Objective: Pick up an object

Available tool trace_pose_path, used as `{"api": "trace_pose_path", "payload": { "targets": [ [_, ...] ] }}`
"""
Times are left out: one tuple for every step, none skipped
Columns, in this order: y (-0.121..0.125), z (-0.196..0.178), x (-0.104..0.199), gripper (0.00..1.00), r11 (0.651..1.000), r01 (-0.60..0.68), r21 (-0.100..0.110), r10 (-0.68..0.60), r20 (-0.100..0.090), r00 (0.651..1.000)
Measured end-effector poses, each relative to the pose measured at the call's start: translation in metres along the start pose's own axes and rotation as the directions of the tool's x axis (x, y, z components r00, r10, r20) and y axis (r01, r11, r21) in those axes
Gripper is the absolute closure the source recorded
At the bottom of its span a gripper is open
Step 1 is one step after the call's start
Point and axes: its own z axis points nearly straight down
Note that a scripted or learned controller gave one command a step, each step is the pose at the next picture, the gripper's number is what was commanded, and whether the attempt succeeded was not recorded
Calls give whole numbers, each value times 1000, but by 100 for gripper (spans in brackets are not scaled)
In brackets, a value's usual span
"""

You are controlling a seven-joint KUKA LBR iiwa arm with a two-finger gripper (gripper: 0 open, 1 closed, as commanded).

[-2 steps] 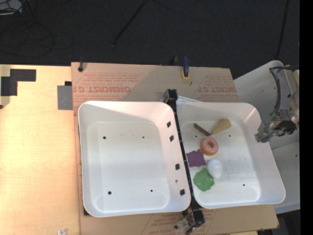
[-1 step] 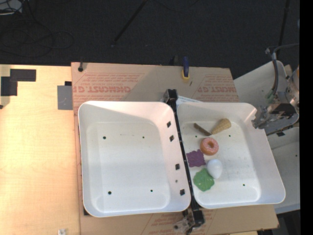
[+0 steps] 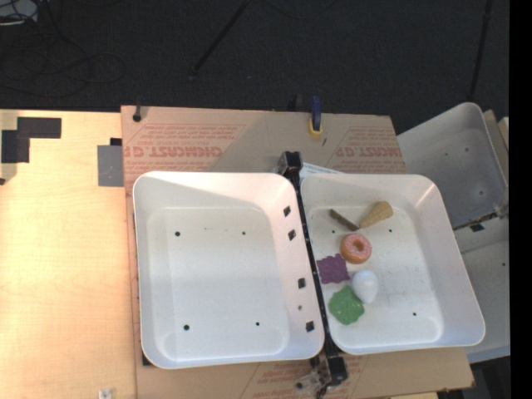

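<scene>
- Two shallow white bins side by side at mid-frame: left bin (image 3: 154,223) and right bin (image 3: 459,273), with their inner walls touching along a line of small black clips (image 3: 301,283).
- All loose items gathered in the right bin, in its left half, close to the shared wall.
- Uppermost of the group: a tan cone-shaped piece (image 3: 376,214), perhaps a toy ice-cream cone (too small to be sure), lying tilted with its narrow end towards the lower left.
- Just left of it, a short dark brown stick (image 3: 341,219), lying aslant and nearly touching the cone's tip.
- Below these, a pink ring doughnut (image 3: 356,248), lying flat.
- To the lower left of the doughnut, a flat purple piece (image 3: 332,268), just beside the bin's wall.
- Lower again, a white rounded object (image 3: 364,285), touching a green lump (image 3: 346,307) at its lower left; the green lump lowest of the group.
- Under both bins, a brown cardboard sheet (image 3: 208,148) with red printing, seen upside down.
- Pale wooden benchtop (image 3: 58,264) across the left of the frame.
- Blue-and-yellow clamp (image 3: 315,116) at the cardboard's top edge, above the gap between the bins.
- White panel (image 3: 470,160) leaning at the right of the frame, beyond the right bin.
- Dark floor (image 3: 166,32) with cables across the top.
- Pincer: cannot tell whether spread or pressed together; same for the arm's pose.
</scene>
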Motion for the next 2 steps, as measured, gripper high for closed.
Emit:
{"api": "trace_pose_path", "payload": {
  "targets": [
    [-19,177,1,100,1000,2,18,-2,-9,1000],
    [-16,78,49,100,1000,7,-1,-7,-2,1000]
  ]
}}
